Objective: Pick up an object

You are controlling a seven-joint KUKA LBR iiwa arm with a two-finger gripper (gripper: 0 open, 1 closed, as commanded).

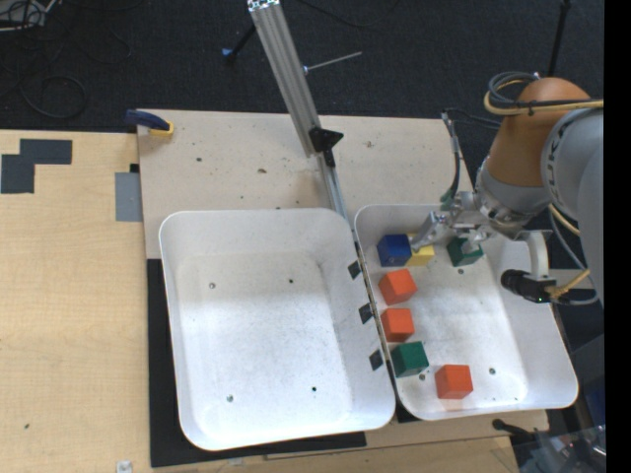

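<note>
Orange cube point(454, 380) is lying lowest in right bin point(552, 387). Gripper point(455, 235) is hovering at bin's upper end beside yellow block point(422, 255); finger state unreadable. Block likely light, rigid; pinching flat opposite sides looks best.

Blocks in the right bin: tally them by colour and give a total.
Orange blocks: 3
Green blocks: 2
Blue block: 1
Yellow block: 1
Total: 7

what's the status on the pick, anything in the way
Gripper low over right bin's far end, nothing seen held. Yellow block just beside it. Blue block touching the yellow, dark green block crowding close.
</note>
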